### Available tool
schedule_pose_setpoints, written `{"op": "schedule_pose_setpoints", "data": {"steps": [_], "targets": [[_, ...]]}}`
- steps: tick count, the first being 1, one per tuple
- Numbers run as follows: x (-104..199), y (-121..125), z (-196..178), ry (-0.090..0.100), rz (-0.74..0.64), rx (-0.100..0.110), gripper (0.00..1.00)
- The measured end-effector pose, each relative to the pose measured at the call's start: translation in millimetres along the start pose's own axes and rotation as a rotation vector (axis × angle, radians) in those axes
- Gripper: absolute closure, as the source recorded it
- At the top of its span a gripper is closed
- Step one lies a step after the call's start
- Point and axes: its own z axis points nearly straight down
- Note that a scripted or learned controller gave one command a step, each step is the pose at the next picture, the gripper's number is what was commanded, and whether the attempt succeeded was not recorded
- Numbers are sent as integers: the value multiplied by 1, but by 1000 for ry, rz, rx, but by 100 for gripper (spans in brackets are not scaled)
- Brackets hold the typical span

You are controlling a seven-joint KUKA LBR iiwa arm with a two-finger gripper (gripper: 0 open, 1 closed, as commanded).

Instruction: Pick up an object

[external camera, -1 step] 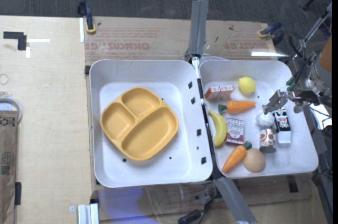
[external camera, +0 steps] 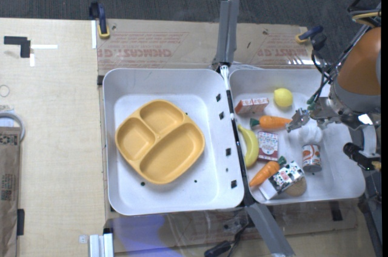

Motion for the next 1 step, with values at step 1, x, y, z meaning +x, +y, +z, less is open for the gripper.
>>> {"op": "schedule_pose_setpoints", "data": {"steps": [1], "targets": [[32,37,11,0,-29,0,0]]}}
